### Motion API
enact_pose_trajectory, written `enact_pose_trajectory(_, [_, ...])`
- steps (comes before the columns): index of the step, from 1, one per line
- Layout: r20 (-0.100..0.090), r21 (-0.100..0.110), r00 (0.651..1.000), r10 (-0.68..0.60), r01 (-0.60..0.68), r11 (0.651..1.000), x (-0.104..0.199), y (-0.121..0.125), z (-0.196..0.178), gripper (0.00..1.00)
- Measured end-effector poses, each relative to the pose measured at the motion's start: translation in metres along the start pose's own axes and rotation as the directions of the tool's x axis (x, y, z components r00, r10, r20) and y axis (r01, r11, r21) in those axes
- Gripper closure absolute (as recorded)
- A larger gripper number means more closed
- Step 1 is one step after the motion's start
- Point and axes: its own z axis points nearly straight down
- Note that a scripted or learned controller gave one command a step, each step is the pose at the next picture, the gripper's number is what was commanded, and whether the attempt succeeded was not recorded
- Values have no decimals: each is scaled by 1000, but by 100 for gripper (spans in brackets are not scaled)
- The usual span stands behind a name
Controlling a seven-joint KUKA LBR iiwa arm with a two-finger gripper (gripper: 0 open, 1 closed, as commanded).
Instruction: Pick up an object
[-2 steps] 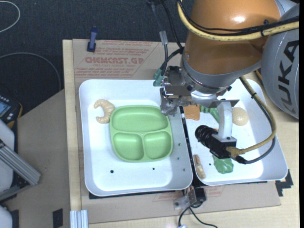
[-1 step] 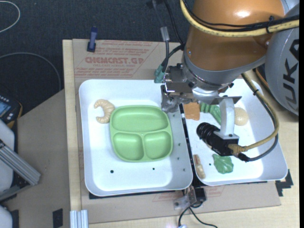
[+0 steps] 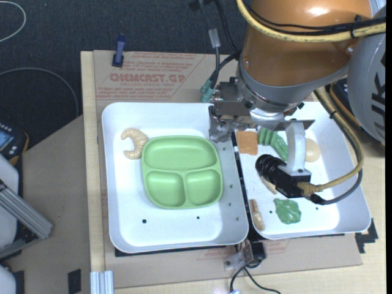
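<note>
Apparently nothing was grasped yet: gripper (image 3: 222, 126) was seen low, orange block (image 3: 246, 143) just beside it; open or closed could not be told; pickup judged undone.

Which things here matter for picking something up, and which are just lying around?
Part of the job:
gripper
left bin, holding a green divided plate and a pale croissant shape
right bin, holding an orange block, a green leafy piece and a small tan piece

Just lying about:
printed cardboard sheet under the bins
blue clip at its edge
</note>
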Motion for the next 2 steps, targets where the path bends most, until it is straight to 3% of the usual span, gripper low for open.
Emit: enact_pose_trajectory(2, [0,-4,1000,-1,1,1000,1,1,-20,100])
